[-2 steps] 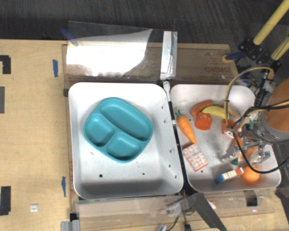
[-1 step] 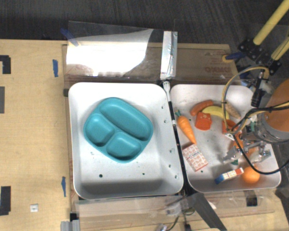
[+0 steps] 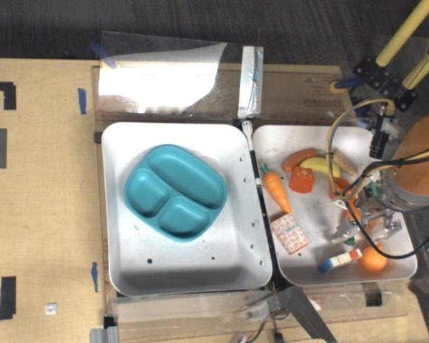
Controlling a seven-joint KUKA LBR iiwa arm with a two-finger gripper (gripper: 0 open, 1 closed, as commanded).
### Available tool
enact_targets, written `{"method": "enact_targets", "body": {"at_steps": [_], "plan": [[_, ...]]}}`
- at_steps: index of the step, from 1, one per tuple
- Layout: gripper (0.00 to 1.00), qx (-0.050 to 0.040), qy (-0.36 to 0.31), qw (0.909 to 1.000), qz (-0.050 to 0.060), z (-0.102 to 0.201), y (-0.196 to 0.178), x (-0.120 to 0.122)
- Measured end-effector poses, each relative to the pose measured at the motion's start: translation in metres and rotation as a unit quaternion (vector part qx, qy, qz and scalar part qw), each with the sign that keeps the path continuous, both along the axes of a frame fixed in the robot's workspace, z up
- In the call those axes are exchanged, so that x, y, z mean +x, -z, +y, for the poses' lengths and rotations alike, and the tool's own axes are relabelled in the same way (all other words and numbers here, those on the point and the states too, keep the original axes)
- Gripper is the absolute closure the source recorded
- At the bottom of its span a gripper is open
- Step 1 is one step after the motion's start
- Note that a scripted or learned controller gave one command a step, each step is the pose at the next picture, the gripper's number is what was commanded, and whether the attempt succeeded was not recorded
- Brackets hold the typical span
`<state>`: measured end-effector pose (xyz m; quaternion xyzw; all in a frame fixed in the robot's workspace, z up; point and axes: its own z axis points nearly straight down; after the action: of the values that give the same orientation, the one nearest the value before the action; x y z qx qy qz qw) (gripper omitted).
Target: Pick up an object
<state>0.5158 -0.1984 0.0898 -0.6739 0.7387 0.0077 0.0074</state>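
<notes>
Camera view, left bin (image 3: 121, 263): holds a teal divided plate (image 3: 175, 190) lying flat near its middle.
Camera view, right bin (image 3: 407, 266): carries the loose objects. A toy carrot (image 3: 276, 191) lies at its 9 o'clock edge, a red cup-like piece (image 3: 302, 180) and a banana (image 3: 319, 165) toward 12 o'clock, a pink patterned packet (image 3: 289, 234) at 7 o'clock, a small blue-and-white tube (image 3: 339, 261) and an orange ball (image 3: 373, 260) at 5 o'clock.
Gripper (image 3: 350, 227): low over the bin floor at about 4 o'clock, just above the tube and near the ball; whether it is spread or closed cannot be told, and nothing is seen in its grasp.
Step in hand: judged as the approach, nothing lifted yet.
Next move: likely settling on one nearby object, the tube or the ball, centring over it, then closing and rising.
</notes>
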Motion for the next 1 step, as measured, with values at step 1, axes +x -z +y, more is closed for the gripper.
{"method": "enact_targets", "body": {"at_steps": [1], "plan": [[0.0,-0.0013,-0.044,0.999,-0.001,0.0025,0.0,0.0044]]}}
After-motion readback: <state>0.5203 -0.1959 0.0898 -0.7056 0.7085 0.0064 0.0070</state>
